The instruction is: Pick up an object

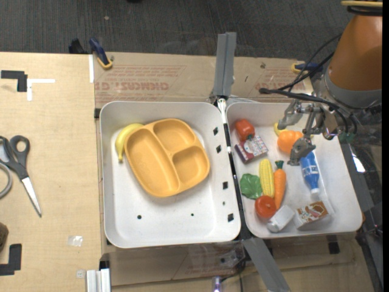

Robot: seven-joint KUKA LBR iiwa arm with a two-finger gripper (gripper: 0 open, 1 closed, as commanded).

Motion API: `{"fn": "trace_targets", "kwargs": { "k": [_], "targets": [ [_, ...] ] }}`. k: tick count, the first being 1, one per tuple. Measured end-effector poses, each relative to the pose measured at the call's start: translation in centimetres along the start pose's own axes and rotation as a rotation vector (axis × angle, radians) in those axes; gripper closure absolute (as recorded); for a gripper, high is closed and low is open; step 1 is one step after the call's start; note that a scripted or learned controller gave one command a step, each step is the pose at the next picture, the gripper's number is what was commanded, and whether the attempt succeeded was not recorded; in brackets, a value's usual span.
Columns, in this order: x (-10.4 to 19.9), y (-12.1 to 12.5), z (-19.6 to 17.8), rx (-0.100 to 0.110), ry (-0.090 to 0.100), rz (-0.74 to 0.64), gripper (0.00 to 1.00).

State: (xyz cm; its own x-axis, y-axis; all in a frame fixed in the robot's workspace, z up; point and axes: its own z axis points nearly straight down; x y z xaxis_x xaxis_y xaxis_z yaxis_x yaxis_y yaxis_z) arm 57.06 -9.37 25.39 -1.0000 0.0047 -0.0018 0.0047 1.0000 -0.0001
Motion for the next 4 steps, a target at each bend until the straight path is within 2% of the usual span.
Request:
{"fn": "trace_targets", "kwargs": {
  "k": [1, 2, 3, 4],
  "targets": [
    [5.5, -0.1, 11.4, 0.0, 0.0, -0.081, 0.0],
    [5.7, -0.6, 15.5, 0.004, -0.017, -0.027, 0.0],
    [-1.3, -1.6, 16.0, 0.001, -0.004, -0.17, 0.0],
    [-5.1, -7.7, 16.0, 0.001, -0.006, -0.266, 0.0]
  ]
}}
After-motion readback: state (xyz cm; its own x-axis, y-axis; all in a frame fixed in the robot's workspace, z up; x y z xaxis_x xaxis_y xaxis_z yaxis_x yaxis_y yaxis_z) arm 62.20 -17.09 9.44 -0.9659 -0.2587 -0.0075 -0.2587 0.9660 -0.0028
